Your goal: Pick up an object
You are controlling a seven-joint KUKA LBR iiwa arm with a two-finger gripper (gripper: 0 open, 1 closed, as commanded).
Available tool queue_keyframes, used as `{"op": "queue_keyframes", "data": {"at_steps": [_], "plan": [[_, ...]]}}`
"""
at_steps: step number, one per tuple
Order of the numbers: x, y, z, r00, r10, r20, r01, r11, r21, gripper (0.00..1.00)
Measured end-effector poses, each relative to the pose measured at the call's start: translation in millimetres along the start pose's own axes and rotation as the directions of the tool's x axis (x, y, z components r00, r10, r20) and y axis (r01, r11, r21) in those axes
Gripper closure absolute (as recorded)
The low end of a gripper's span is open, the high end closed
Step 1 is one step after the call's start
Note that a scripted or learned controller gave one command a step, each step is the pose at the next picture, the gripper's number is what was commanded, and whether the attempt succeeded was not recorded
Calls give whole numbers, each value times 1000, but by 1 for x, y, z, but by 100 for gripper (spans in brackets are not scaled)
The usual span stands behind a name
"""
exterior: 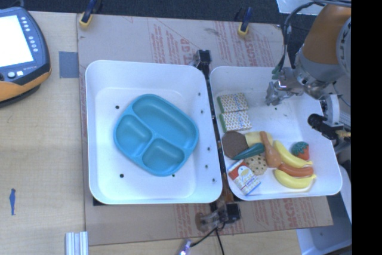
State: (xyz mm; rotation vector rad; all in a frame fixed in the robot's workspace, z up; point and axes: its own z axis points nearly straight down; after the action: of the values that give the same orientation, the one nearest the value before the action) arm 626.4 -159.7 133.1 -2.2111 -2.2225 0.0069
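Observation:
My gripper [276,97] hangs over the back part of the right bin [310,128], its tips above bare white floor and nothing between them. Toy food lies in that bin in front of and left of it: two checked cracker blocks [233,111], a brown round piece [234,144], a teal piece [249,151], a cookie [257,164], an orange carrot [270,151], two bananas [292,165], a red strawberry [300,150] and a small carton [243,179]. The crackers are the nearest items, a short way to the gripper's left.
The left bin [98,128] holds a blue divided plate [156,134]. A teach pendant [18,51] lies at the bench's left edge. Clamps [203,58] join the bins at the back and front. Cables hang behind the arm at the upper right.

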Motion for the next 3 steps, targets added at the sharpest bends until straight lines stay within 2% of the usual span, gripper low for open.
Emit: {"op": "queue_keyframes", "data": {"at_steps": [1,2,3], "plan": [[-53,29,-20,1000,2,2,-2,1000,-6,0],[-53,30,-31,1000,-1,3,1,1000,-6,100],[-53,30,-31,1000,-1,3,1,1000,-5,0]]}}
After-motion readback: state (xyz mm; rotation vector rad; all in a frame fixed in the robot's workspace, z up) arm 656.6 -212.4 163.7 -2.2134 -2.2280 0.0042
